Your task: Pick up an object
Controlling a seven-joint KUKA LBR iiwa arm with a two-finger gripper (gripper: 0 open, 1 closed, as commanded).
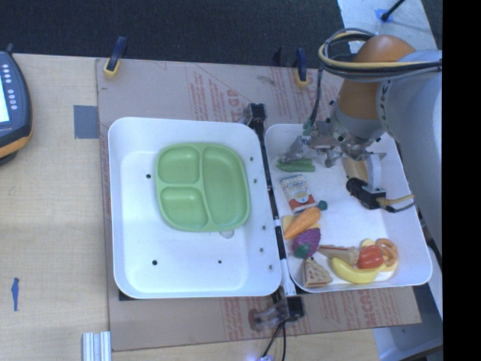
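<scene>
Arm's fingers (325, 146) low in right bin (409, 224), beside green pod (294, 159), grip unclear

There are two white bins (120, 201) (409, 273), one green plate (203, 186), one carrot (302, 221), one banana (355, 271) and one sandwich slice (316, 274).
</scene>
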